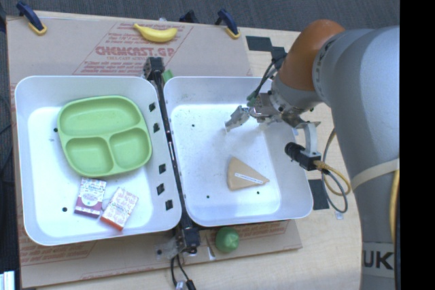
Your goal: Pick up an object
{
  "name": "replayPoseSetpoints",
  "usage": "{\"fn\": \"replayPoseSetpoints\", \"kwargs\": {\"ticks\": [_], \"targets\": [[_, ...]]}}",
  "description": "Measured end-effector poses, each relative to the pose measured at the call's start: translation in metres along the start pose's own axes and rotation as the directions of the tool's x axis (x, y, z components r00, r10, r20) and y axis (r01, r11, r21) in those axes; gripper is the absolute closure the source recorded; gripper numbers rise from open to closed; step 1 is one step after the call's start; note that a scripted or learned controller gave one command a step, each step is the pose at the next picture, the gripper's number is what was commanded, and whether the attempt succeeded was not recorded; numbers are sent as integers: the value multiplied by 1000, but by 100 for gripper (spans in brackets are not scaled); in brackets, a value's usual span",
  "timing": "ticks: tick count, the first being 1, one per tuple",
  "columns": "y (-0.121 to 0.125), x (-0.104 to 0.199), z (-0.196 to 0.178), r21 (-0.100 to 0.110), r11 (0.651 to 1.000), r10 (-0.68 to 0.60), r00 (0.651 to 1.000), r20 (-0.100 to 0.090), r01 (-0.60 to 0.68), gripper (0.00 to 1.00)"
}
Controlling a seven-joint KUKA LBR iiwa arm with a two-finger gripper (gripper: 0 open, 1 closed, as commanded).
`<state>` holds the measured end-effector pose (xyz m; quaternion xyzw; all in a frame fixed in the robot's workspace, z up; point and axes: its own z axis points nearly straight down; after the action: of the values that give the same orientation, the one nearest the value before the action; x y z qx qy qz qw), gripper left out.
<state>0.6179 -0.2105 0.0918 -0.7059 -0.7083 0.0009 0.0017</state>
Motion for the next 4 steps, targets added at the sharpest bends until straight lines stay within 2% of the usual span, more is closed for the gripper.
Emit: {"fn": "replayPoseSetpoints", "kwargs": {"ticks": [1, 2, 3, 4], "targets": [[10, 0, -1, -4, 1000, -1, 1000, 0, 1, 0], [-2, 0, -15, -1, 1000, 1, 1000, -1, -1, 0], [-90, 0, 1, 0, 1000, -3, 1000, 1, 3, 0], [-41, 43, 0, -1, 1000, -5, 1000, 1, 5, 0]]}}
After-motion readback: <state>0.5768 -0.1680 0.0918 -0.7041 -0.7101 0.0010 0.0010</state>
